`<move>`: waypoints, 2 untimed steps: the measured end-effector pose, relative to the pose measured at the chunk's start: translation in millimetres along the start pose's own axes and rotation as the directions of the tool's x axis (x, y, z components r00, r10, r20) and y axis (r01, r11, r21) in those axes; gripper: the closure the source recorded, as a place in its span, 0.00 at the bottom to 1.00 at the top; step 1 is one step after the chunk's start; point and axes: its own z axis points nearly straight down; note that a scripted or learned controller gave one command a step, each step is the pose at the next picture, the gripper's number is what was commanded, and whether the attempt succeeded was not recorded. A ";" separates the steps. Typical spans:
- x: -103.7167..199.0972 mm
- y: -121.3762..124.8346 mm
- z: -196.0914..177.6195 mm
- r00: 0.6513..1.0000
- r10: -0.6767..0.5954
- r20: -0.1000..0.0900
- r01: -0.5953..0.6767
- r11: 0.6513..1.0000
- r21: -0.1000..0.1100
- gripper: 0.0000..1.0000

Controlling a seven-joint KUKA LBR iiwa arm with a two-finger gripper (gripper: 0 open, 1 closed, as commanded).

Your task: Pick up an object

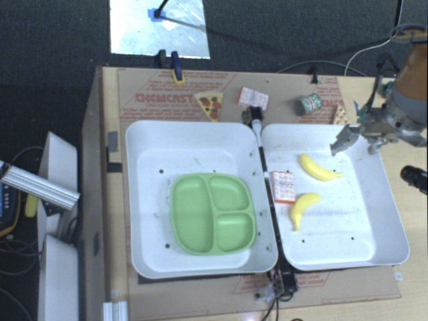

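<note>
Overhead, 2 white bins are seen side by side. The gripper (pixel 356 139) is seen at 2 o'clock over the right bin (pixel 374 239); how far it is opened cannot be told, and nothing is seen held. 2 bananas are seen below it: upper banana (pixel 319 169), lower banana (pixel 302 208). A green divided plate (pixel 213 213) is seen in the left bin (pixel 150 159).

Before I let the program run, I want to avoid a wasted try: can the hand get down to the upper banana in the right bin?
Probably yes. The hand hangs over the right bin, just right of the upper banana, which lies apart from the other banana and the small box.
</note>
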 end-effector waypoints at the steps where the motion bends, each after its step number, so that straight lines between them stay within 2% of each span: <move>1: -9.6 44.9 123.3 1.000 -0.001 -0.001 0.001 1.000 0.004 0.00; 2: 20.0 63.0 172.8 1.000 -0.002 0.000 0.002 1.000 0.000 0.00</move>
